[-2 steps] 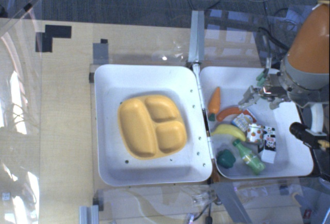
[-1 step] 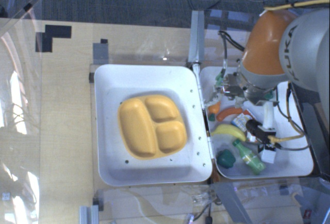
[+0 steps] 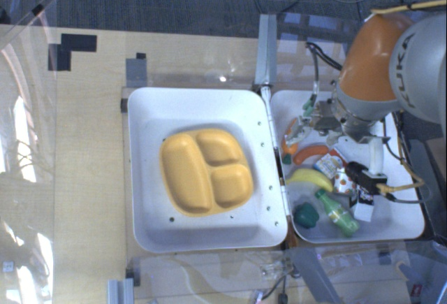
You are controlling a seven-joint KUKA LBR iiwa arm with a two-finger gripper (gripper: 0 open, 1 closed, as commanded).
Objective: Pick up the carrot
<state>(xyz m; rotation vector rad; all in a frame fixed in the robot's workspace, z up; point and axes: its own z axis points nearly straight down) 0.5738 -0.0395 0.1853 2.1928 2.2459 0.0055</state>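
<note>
The carrot (image 3: 312, 153) is an orange curved piece lying in the right bin (image 3: 412, 226), near its left wall. My gripper (image 3: 302, 126) hangs over the upper left part of that bin, just above and slightly left of the carrot. The grey arm with its orange band (image 3: 370, 58) hides the bin's back right part. I see nothing lifted off the bin floor.
A yellow banana (image 3: 311, 177), a green bottle (image 3: 336, 212), a dark green round item (image 3: 305, 214) and a colourful packet (image 3: 342, 178) crowd beside and below the carrot. The left bin (image 3: 147, 226) holds a yellow divided plate (image 3: 206, 171). Cables trail at the right.
</note>
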